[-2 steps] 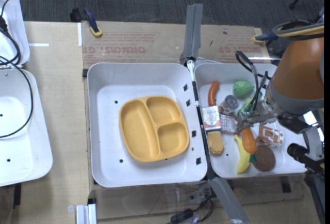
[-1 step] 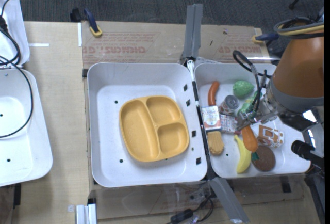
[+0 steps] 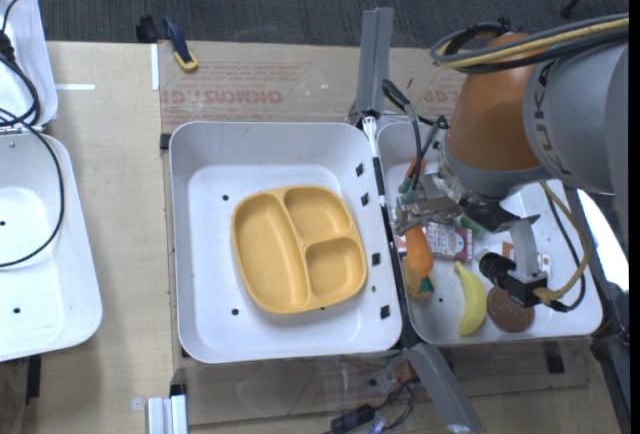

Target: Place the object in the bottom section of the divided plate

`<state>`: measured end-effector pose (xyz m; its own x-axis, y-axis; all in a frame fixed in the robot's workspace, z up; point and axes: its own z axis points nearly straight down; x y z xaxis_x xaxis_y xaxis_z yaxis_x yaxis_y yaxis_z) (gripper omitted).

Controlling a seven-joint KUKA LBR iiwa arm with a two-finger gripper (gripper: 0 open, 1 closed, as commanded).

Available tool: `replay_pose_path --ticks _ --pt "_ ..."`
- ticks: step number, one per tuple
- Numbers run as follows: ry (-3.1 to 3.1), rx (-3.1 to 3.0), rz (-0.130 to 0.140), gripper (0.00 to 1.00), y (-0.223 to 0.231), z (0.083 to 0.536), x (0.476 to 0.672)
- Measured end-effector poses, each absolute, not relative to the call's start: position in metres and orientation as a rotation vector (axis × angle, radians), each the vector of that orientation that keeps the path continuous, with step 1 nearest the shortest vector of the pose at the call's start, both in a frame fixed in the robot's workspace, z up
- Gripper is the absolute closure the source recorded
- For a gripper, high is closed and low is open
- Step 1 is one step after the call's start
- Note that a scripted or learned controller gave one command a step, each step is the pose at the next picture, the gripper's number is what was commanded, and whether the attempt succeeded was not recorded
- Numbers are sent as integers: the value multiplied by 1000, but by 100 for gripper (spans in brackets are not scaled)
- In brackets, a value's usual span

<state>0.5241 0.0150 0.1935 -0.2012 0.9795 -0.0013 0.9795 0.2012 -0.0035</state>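
Gripper [image 3: 422, 214] is low in the view-right bin [image 3: 438, 320], at that bin's left wall, in among the clutter. Open or closed: cannot tell (wrist hardware covers it from above). No item can be seen held. The arm [image 3: 585, 122] comes in from the view's right, with its orange band [image 3: 490, 112] hanging over the bin's upper half.

Just below the gripper is an orange carrot-like piece [image 3: 417, 258], lying roughly upright along the left wall. A red-and-white packet [image 3: 448, 241] lies just right of it, touching or nearly touching; can't separate them. Further down, a banana [image 3: 470, 298] lies lengthwise near the bin's front edge. A brown round disc [image 3: 512, 313] sits just to its right. There is a small green bit by the carrot's lower end, too small to name. Which of these is the task object: can't tell, all are in the right bin.

The yellow divided plate [image 3: 298, 247] sits mid-floor in the view-left bin [image 3: 200, 222], well apart from the gripper. It has one long section on the view's left and two smaller ones stacked on the right. The bottom section is the lower-right one.

Both bins rest on a cardboard-topped bench [image 3: 260, 87]. A blue-and-yellow clamp [image 3: 180, 45] is at its far edge.
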Motion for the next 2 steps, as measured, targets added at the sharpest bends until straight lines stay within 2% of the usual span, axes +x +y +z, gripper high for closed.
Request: replay_pose_path --ticks 1,2 --pt "-2416 -2005 8 100 111 175 523" --pt "-2241 -2202 8 100 198 202 542"
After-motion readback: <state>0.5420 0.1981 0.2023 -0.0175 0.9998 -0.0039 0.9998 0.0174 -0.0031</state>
